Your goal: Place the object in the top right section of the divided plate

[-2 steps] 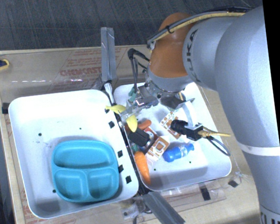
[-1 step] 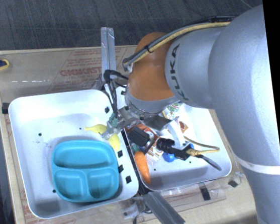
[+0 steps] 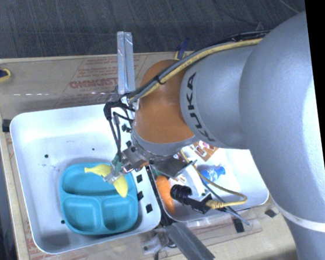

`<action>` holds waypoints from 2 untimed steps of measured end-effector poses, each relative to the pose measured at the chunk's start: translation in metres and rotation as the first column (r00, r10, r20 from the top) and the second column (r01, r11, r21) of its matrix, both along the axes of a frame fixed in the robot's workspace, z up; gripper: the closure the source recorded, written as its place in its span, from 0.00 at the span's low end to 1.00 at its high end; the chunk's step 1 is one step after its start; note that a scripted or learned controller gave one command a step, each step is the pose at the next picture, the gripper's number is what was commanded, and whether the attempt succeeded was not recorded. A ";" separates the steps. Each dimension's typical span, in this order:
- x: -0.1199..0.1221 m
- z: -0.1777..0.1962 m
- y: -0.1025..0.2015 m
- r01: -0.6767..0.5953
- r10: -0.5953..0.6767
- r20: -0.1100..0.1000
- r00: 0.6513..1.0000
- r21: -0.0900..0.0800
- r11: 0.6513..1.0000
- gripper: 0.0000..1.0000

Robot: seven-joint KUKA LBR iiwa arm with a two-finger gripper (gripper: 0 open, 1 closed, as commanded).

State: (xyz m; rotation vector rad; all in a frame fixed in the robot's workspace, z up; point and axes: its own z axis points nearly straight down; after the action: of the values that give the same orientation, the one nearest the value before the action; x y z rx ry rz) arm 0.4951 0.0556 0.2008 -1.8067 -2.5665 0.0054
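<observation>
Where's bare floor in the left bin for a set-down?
Left bin: open floor along the far wall and left side, above and left of the blue divided plate. Crowded at the plate's right edge, where the gripper and yellow banana sit against the bin divider.

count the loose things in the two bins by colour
blue: 2, plate, small packet
yellow: 1, banana
orange: 1, object partly hidden under the arm
total: 4 that I can see
</observation>
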 end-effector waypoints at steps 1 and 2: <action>-0.019 -0.002 0.041 0.045 -0.045 -0.001 0.999 0.000 0.999 1.00; 0.006 -0.010 0.003 0.032 -0.032 0.002 0.999 0.000 0.999 1.00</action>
State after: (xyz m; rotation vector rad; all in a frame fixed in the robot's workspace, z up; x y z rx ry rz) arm 0.5013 0.0591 0.1906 -1.8482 -2.5385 0.0037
